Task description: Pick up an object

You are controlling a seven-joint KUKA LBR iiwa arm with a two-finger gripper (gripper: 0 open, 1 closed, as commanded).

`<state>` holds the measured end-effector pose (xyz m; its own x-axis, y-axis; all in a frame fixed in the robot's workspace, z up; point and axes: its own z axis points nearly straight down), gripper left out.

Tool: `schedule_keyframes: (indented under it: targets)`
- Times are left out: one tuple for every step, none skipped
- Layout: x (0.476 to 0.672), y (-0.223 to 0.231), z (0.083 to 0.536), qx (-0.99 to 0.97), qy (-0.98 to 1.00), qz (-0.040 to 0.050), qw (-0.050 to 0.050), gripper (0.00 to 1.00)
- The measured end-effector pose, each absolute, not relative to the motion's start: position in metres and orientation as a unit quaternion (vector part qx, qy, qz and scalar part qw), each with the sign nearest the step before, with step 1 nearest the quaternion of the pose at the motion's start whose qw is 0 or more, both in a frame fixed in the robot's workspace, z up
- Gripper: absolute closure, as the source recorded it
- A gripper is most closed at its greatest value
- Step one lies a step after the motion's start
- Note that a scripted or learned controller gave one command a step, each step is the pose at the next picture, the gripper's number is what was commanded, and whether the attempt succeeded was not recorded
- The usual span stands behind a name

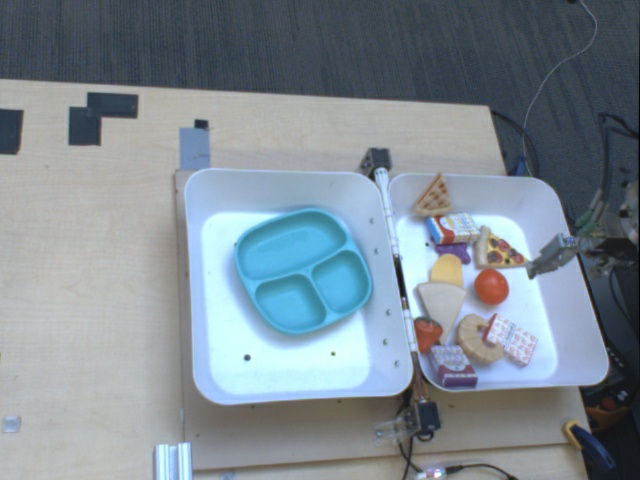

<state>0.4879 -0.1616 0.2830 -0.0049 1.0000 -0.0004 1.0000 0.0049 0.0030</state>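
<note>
Plastic food toys crowd the right bin: a purple-and-white packet nearest the front rim, a red tomato mid-bin, a pizza slice at the far rim. Leftward, a blue divided plate lies in the other bin. My gripper hangs over the right bin's right edge, grasping nothing visible; its opening I cannot tell.
</note>
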Motion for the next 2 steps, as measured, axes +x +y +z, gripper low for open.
schedule_keyframes:
  targets:
    - [0.487,-0.166,0.175,0.706,0.708,0.0003,0.000,0.00]
    - [0.491,-0.120,0.098,0.706,0.708,0.0039,0.007,0.00]
